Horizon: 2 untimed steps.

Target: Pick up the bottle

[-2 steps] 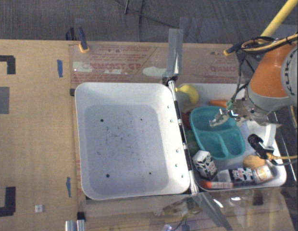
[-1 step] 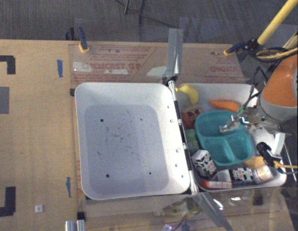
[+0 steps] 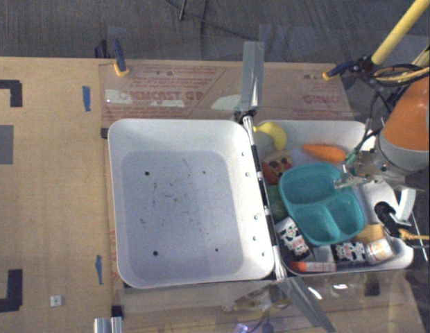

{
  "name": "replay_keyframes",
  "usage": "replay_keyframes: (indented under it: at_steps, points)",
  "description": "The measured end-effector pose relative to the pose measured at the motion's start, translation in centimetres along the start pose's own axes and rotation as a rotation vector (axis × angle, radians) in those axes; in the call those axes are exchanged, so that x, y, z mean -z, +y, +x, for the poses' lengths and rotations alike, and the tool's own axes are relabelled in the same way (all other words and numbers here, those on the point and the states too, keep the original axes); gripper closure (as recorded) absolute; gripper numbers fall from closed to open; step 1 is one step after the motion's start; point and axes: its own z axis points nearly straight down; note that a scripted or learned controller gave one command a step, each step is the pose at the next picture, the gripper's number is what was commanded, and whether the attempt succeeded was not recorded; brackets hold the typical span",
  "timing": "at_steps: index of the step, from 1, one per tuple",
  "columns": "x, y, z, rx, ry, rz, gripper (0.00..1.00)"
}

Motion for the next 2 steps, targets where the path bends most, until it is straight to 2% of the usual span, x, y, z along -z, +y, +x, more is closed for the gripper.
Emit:
replay_keyframes:
  at_steps: [1,2]
  points:
    - [-0.1,0.0,0.2,0.002,0.003,0.002,0.00]
    - [-1.3,1.0,-0.4,-0.024,0.006,0.011,0.00]
